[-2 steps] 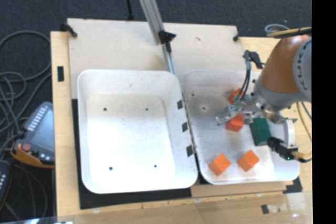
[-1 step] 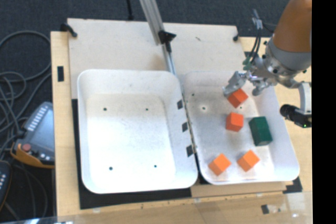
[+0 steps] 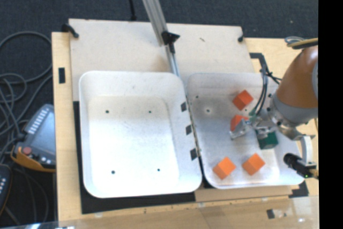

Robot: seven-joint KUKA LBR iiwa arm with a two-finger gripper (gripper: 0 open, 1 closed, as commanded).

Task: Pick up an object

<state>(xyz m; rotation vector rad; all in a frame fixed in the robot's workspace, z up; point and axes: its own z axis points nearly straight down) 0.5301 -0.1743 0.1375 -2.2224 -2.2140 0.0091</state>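
- Task object: I take as my target the orange block (image 3: 236, 122) in the right bin (image 3: 214, 88), lying toward the middle of that bin's floor. It reads as a small cube with no clear long axis.
- Key relation: that block sits just beside my gripper (image 3: 242, 129), at about eleven o'clock from it. It appears to touch, or be partly covered by, my metal fingers. I cannot tell whether it stands between them or merely against them.
- Pincer state: how far it is open cannot be told from this view, and I cannot confirm any hold on the block.
- Judgement: the coming move turns on that small offset. If the block is not centred, a close would likely push it aside rather than seize it.
- Other blocks in the right bin: one upper orange block (image 3: 243, 99) at twelve o'clock from my gripper; two more, (image 3: 224, 167) at seven o'clock and (image 3: 253, 164) at five o'clock.
- A green part (image 3: 267, 140) lies at four o'clock; whether it is an object or tooling, I cannot tell.
- Left bin (image 3: 96, 88): at nine o'clock, well apart.
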